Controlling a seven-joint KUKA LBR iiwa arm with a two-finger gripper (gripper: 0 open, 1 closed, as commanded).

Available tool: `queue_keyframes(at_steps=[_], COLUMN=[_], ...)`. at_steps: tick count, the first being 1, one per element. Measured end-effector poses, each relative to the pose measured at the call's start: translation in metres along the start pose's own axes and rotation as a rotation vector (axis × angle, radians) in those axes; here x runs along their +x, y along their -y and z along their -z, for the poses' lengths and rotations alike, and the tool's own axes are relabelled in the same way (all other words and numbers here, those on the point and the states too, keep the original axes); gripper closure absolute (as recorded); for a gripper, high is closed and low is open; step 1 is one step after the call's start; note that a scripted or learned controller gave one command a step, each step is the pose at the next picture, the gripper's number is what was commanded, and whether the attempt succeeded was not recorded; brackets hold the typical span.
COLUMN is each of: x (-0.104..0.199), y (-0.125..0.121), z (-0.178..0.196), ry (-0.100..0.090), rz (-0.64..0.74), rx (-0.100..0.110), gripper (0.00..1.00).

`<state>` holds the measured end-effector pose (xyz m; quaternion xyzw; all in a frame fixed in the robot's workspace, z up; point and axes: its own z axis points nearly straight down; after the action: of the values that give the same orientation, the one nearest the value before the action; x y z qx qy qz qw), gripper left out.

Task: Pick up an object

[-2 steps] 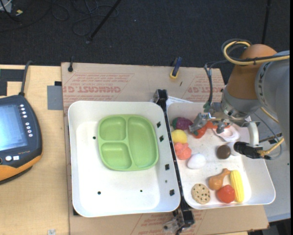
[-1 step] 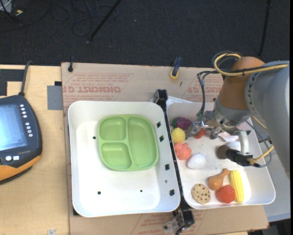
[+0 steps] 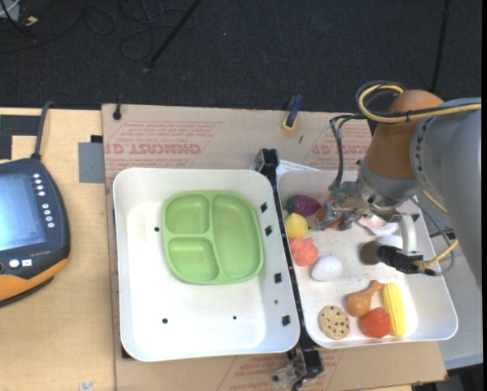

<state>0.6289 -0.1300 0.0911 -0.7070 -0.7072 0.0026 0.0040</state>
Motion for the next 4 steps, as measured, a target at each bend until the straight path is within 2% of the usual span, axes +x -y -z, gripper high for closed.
queue_keyframes(at_steps=[1,3,4], x=[-0.004,-0.003,0.042], y=[0.010,0.001,0.005], z=[0.042,0.135,0.137], ry=[0.000,0.002,0.000], rz=[-0.005,0.001,0.004], rx=[-0.003,-0.006,0.000], gripper=[1.00,1.00,1.00])
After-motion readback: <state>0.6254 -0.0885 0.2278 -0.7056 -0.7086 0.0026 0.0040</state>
